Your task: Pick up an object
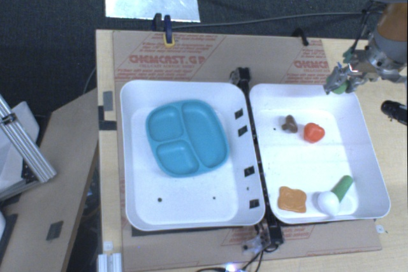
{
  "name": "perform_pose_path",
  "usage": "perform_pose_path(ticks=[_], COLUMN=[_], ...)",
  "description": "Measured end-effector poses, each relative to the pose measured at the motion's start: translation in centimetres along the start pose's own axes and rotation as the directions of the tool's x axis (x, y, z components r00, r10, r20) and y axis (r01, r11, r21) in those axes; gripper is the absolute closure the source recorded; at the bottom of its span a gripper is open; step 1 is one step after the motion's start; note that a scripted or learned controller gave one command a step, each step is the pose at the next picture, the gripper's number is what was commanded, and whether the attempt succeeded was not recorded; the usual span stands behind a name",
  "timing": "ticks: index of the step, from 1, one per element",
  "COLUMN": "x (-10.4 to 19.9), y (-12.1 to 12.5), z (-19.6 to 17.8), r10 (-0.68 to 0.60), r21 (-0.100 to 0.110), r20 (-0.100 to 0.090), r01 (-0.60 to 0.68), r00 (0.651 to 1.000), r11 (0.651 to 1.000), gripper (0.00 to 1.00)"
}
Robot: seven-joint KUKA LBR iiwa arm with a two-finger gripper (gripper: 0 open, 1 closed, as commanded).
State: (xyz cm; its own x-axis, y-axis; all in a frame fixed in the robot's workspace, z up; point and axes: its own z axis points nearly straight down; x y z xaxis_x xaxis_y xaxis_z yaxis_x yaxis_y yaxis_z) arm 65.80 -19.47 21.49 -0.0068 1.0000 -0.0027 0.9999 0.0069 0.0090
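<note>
A wooden bench (76,137) carries two white bins, side by side. The left bin (137,204) holds one blue divided plate (187,137). The right bin (370,156) holds five small things: a brown lump (289,124), a red ball (313,132), an orange piece (292,199), a white ball (327,202), a green stick (342,187). The hand (339,81) hovers over the right bin's far edge, too small and blurred to tell its state. The arm is cut off at the frame's right.

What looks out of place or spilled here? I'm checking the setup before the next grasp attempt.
Nothing stands out. The blue divided tray sits flat in the left bin; the small items, including the orange piece and white ball, lie inside the right bin.
</note>
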Motion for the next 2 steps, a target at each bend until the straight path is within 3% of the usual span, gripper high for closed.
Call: perform_pose_path(ticks=[2], x=[9.9], y=[-2.9], z=[-0.7], r10=[-0.002], r21=[0.009], r20=[-0.004], r01=[0.002], r00=[1.0], r11=[1.0], gripper=[1.0])
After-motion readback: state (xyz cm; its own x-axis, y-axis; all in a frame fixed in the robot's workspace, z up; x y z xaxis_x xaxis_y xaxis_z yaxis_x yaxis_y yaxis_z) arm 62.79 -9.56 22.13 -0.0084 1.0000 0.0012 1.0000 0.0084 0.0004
